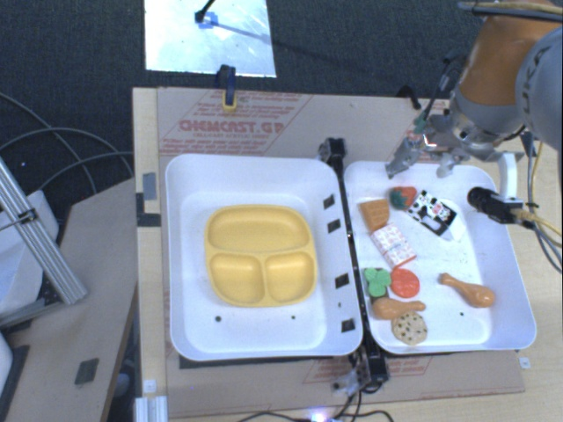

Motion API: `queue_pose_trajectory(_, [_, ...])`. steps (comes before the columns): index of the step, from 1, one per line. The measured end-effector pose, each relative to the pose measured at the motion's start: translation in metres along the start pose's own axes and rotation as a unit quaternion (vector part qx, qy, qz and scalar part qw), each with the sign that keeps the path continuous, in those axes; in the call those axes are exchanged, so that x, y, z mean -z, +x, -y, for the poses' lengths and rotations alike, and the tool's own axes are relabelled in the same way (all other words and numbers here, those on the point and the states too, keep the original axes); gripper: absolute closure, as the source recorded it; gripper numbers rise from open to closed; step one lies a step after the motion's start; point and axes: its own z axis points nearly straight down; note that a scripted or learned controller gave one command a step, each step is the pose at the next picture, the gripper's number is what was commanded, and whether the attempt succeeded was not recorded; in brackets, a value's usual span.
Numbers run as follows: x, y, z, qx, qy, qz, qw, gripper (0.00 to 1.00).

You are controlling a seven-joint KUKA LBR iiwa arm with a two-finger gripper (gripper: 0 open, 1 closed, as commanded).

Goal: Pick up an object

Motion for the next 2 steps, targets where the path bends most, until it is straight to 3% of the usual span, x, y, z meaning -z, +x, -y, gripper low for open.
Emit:
queue_pose_trajectory(1, [-0.121, -0.009, 0.033, -0.002, 0.005, -0.001, 1.0000, 0.00])
queue_pose_trajectory(2, [-0.140, 0.003, 0.087, -0.001, 0.004, -0.001, 1.0000, 0.00])
